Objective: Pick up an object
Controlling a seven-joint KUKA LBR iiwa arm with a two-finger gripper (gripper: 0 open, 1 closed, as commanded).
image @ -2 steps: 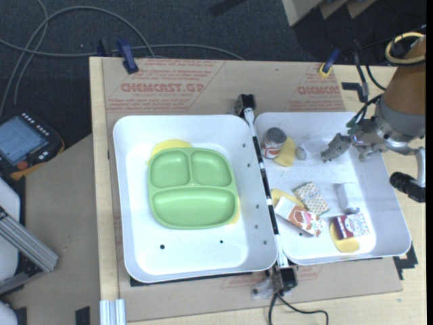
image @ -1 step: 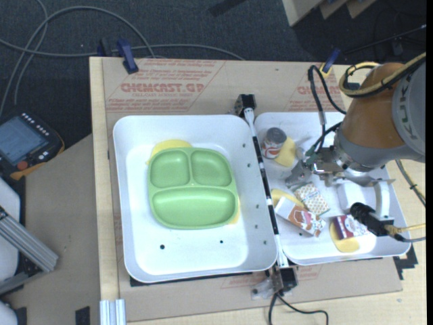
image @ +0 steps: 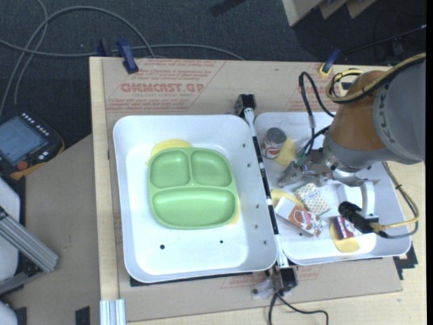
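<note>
Starting from the left, the left bin point(image: 128, 181) is holding a green divided tray point(image: 193, 188) with a yellow piece point(image: 170, 144) peeking out behind its far edge, and nothing there is lying near the arm. Past the rail between the bins, the right bin point(image: 399, 246) is carrying the clutter: a small can point(image: 275, 141) at the far side, then, nearer the camera from that can, a patterned packet point(image: 312, 198) and a red-and-white carton point(image: 298, 217) lying beside each other. The hand point(image: 306, 172) is hanging low just nearer than the can and directly above the far edge of the packet, so the likeliest target is sitting right beneath it, slightly toward the camera. I cannot tell how far the hand is spread, nor whether anything is in it. Further right, a dark object on a yellow piece point(image: 346, 232) is lying near the bin's front corner, under the arm point(image: 379, 120).
</note>
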